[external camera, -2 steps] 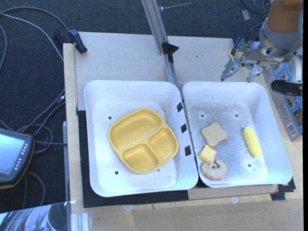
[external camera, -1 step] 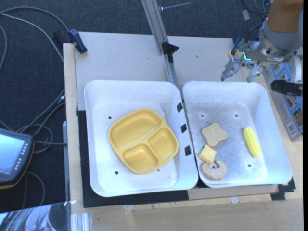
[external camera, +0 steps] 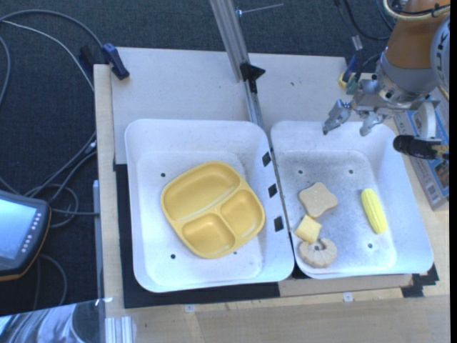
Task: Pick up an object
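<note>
The claw (external camera: 351,123) hung above the far rim of the right bin (external camera: 400,156), its two fingers spread apart with nothing between them. One fingertip (external camera: 330,126) pointed down over the bin's far left corner, the other sat a little to its right. The grey arm (external camera: 414,41) with its orange band rose from the claw toward the upper right.

Inside the right bin, well apart from the claw, lay four things. A corn cob (external camera: 374,210) lay lengthwise near the right wall. A tan toast slice (external camera: 318,199) sat near the middle of the floor. Just in front of it was a yellow block (external camera: 308,229), touching or nearly touching a round tan cookie (external camera: 317,253) at the near edge.

The left bin (external camera: 143,141) stood beside the right one, the two rims meeting at the centre. A yellow tray (external camera: 212,209) with three compartments rested in it, turned at a slant.

Both bins sat on the desk (external camera: 178,84). A metal pole (external camera: 228,20) crossed the desk's far side, and cables (external camera: 43,56) trailed on the dark floor to the left.
</note>
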`<control>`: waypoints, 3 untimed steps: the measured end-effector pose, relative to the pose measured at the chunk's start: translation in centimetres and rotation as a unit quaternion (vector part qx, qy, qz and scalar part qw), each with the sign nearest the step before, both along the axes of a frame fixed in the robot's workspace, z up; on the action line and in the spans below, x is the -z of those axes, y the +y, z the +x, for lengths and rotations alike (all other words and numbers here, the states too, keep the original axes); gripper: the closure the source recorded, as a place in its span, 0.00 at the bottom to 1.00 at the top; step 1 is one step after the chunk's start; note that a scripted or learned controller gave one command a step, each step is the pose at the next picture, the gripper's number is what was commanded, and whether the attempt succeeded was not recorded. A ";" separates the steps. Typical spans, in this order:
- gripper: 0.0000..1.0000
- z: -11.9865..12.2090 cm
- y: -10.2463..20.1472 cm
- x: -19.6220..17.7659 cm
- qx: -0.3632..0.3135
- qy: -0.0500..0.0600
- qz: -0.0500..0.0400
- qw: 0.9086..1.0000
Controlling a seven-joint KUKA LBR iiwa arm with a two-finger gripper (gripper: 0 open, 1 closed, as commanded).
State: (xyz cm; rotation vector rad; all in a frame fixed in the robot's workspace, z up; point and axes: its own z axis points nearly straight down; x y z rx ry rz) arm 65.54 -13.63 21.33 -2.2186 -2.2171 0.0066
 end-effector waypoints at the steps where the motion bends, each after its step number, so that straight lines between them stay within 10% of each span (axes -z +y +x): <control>1: 0.00 0.5 0.0 6.2 -0.001 0.001 0.000 1.000; 2: 0.00 0.3 0.1 11.5 -0.001 0.001 0.000 1.000; 3: 1.00 0.6 0.1 9.9 -0.001 -0.004 0.000 1.000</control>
